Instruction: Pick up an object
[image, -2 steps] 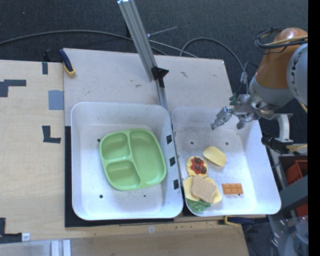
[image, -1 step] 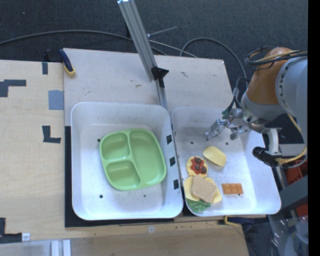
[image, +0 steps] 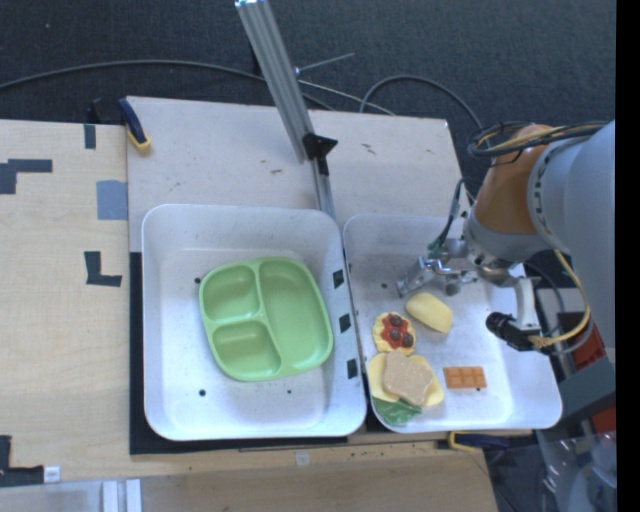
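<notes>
The arm (image: 540, 200) comes in from the right and covers the far right corner of the right bin (image: 520, 405), so that part of the bin is hidden. Its fingers (image: 432, 272) are small and metallic, low over the bin floor just above a pale yellow piece (image: 429, 312); I cannot tell if they are apart or together, and nothing shows between them. Near the bin's left edge lie a small round pizza (image: 394, 333) and, at the near left corner, a sandwich (image: 405, 383) on a green leaf. A small orange cracker (image: 464, 378) lies apart, with open floor around it. The left bin (image: 170, 400) carries a green divided plate (image: 265, 318) in its middle.
</notes>
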